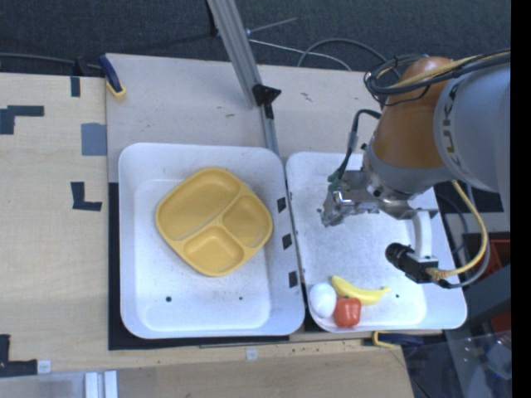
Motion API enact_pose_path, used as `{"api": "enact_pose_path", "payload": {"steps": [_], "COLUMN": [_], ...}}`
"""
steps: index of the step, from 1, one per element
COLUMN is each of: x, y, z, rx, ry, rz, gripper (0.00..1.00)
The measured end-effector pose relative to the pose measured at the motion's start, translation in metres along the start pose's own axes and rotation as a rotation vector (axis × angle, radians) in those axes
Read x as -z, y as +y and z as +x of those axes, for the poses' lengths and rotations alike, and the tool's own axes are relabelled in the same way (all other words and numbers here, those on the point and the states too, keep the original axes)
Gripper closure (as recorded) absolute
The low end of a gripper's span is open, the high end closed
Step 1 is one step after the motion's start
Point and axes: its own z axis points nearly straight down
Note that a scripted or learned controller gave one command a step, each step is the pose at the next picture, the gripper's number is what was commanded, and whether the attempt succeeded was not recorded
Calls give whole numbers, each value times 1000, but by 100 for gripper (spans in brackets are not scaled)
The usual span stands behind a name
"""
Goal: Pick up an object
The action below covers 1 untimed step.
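Banana point(360, 291) lies apart from gripper point(332, 214) above right bin point(315, 247).

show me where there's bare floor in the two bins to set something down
Left bin: a bare strip along the near wall below the yellow divided plate, and a narrower margin at its left. Right bin: bare floor between the gripper and the near-left corner. That corner is crowded by the banana, white egg and red piece.
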Motion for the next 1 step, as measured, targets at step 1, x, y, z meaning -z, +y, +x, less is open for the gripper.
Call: {"api": "enact_pose_path", "payload": {"steps": [1], "x": [-9], "y": [8], "z": [49], "rx": [-2], "ry": [-1], "rz": [1], "gripper": [100]}}
